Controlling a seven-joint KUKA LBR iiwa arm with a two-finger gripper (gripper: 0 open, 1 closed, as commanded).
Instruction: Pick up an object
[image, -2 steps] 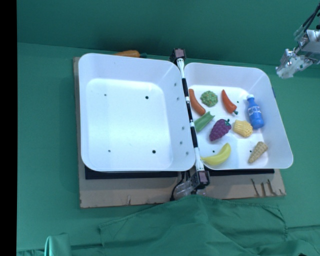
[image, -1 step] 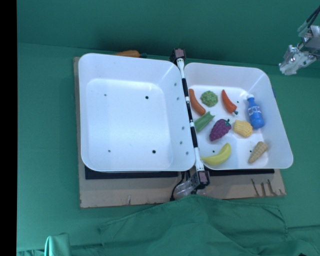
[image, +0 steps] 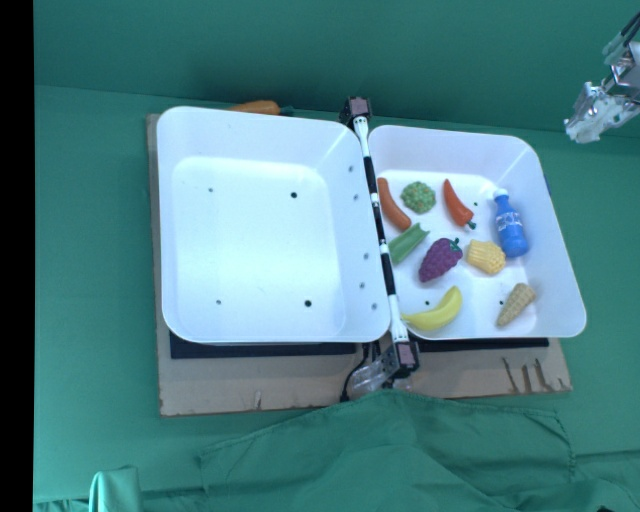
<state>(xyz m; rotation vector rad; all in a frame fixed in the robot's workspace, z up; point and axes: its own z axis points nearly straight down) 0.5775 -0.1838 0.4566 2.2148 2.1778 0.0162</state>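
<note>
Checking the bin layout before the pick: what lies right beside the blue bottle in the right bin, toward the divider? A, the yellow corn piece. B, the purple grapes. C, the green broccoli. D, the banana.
A: the yellow corn piece lies just beside the blue bottle, nearer than any other toy.

The gripper (image: 597, 112) hangs at the view's upper right, pointing down and leftward.

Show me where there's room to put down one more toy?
The left bin has a wide bare floor from wall to wall. The right bin is crowded: banana, grapes, corn, blue bottle. Its back strip stays bare.
</note>
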